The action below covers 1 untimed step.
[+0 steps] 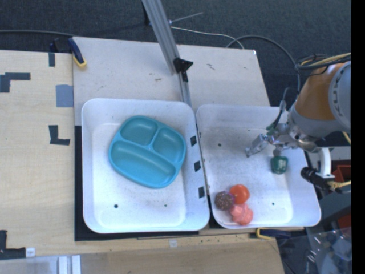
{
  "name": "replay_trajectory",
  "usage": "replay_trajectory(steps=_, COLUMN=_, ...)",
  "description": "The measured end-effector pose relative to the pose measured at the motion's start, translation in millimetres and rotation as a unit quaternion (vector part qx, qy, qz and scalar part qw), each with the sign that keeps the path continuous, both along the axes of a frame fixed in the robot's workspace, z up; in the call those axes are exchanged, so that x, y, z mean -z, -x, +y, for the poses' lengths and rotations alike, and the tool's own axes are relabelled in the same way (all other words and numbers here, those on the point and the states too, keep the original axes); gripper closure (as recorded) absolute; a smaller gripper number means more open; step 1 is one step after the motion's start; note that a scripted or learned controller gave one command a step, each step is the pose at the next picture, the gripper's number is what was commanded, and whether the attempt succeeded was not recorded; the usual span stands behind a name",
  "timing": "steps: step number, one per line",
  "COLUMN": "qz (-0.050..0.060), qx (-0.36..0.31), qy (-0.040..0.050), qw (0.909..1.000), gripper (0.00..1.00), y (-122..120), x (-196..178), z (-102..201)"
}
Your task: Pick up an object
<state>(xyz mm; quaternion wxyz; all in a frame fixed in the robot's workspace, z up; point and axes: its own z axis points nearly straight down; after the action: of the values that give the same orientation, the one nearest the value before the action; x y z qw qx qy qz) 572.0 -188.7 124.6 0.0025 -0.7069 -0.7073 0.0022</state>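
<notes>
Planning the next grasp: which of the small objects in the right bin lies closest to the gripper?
The small green object, just below the gripper; the red, dark and pink pieces cluster at the bin's front edge.

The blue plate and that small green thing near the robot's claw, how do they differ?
The blue plate lies in the left bin; the green object lies in the right bin. The plate is far larger, taking up much of its bin's floor, while the green object is tiny. The plate is wide, flat and split into compartments; the green object is a compact lump. Both rest on a white bin floor.
</notes>
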Motion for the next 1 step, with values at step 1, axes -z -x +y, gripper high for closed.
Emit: replay_trajectory(steps=1, qz=-0.003, qx=-0.001, qy=0.0012, qw=1.0, gripper=0.0, y=-0.3, x=36.4, z=0.3)
